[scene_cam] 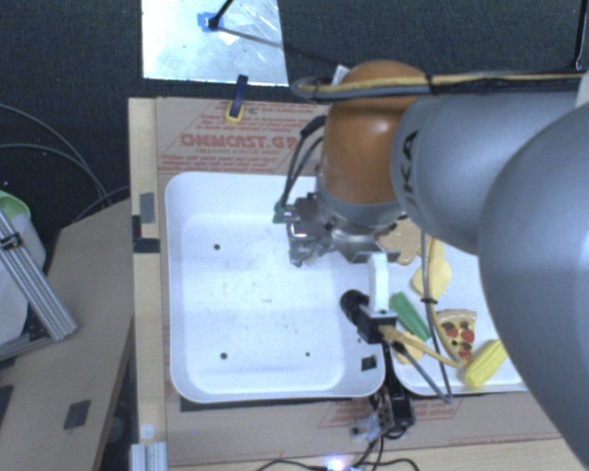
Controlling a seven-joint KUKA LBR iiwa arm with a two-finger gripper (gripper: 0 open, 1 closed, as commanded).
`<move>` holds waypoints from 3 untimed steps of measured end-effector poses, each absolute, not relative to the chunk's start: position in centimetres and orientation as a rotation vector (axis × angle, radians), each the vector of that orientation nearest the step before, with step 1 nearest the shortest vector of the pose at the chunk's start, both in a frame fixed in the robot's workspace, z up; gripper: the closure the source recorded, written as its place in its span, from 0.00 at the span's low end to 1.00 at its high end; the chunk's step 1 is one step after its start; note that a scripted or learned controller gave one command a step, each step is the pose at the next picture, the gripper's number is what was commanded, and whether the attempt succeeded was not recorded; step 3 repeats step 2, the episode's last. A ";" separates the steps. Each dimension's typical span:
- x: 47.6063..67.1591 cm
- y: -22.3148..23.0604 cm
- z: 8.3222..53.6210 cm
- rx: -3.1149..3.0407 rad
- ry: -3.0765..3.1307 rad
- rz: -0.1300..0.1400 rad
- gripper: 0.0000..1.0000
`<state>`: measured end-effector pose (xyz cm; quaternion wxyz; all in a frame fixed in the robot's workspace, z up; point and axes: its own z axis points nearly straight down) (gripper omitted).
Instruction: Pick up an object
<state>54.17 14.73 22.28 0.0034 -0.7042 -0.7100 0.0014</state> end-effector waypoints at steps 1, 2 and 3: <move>60.8 15.2 45.4 -2.224 -2.236 -0.030 1.00; 55.4 19.3 30.4 -2.207 -2.223 0.018 1.00; 55.4 19.3 30.4 -2.207 -2.223 0.018 1.00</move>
